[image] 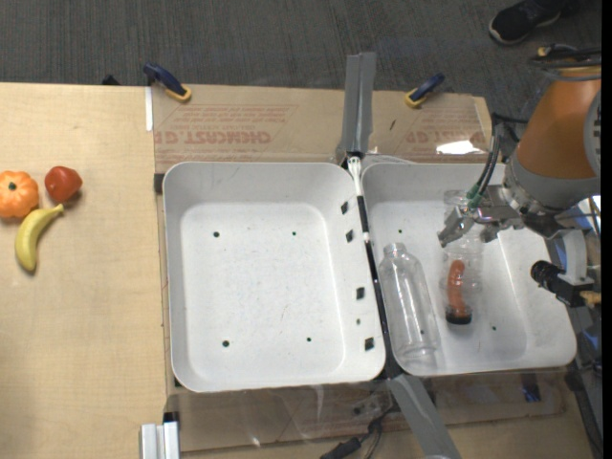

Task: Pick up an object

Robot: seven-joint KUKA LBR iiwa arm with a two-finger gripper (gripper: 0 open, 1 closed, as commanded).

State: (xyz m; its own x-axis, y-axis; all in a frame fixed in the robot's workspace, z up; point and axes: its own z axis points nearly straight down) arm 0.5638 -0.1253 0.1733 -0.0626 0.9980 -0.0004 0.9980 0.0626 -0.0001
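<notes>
In the right bin (535,352) lie two objects. A clear plastic bottle (409,299) rests lengthwise along the bin's left wall. Beside it, to the right, lies a small clear container with a red-orange filling and a black cap (459,293). My gripper (469,234) hangs over the far end of that container, its metal fingers (448,231) spread apart, open, and nothing is lifted between them. The grey arm with its orange band (564,127) reaches in from the right.
The left bin (191,352) stands beside the right one, a grey divider (359,113) running between them. On the wooden bench at far left lie an orange fruit (15,195), a red fruit (63,184) and a banana (32,235). Cardboard (249,127) lies behind the bins.
</notes>
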